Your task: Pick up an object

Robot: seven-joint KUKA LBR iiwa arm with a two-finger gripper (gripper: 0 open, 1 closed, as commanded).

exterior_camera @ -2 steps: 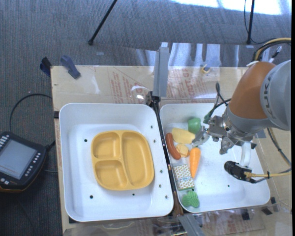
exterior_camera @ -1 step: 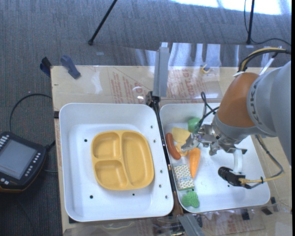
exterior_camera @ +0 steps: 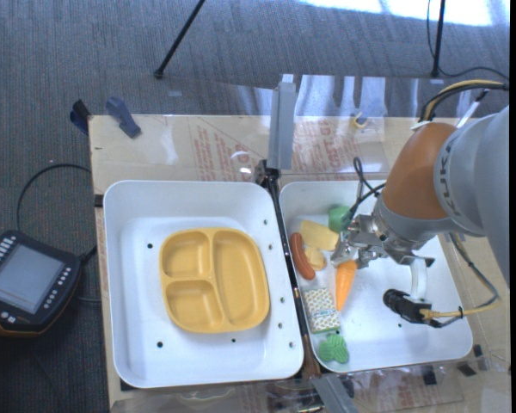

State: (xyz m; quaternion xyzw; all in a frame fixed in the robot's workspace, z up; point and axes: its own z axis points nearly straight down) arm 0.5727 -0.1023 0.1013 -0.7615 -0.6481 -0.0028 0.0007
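Carrot (exterior_camera: pixel 345 284) lengthwise near-vertical, tip toward the bin's near edge, top under claw (exterior_camera: pixel 354 249); claw's state indiscernible.

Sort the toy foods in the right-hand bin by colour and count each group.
Green: 2, a piece by the gripper and a leafy piece
Orange: 1, carrot
Yellow: 1, cheese wedge
Reddish: 1, sausage
Pale: 1, cracker
Total: 6

I see the right bin (exterior_camera: pixel 451 334) crowded along its left side: sausage (exterior_camera: pixel 303 255), cheese wedge (exterior_camera: pixel 319 234), carrot (exterior_camera: pixel 345 284), cracker packet (exterior_camera: pixel 322 309) and a green piece (exterior_camera: pixel 334 348) sit close together. Its right half lies open. In the left bin (exterior_camera: pixel 129 231), bare floor rings the yellow tray (exterior_camera: pixel 213 279).
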